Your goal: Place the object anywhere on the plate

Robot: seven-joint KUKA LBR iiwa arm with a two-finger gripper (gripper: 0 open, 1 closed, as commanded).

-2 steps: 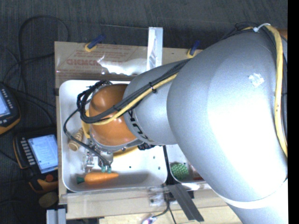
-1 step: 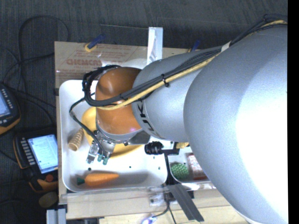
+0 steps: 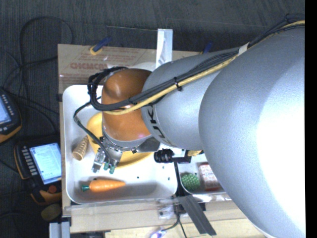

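Observation:
A yellow plate (image 3: 95, 125) lies in the left bin (image 3: 69, 133), mostly hidden under the arm's orange wrist band. My gripper (image 3: 103, 165) hangs just below the plate's front edge, fingers pointing down-left. An orange carrot (image 3: 103, 185) with a green tip lies on the bin floor a little in front of the fingers, apart from them. A tan ice-cream cone shape (image 3: 80, 148) rests at the plate's left edge, to the left of the gripper. Nothing shows between the fingers.
The right bin holds a green round object (image 3: 190, 181) and a reddish-brown packet (image 3: 208, 176), partly under the arm. The arm's large grey body covers the right half of the view. A tablet (image 3: 45, 161) and cables lie left of the bench.

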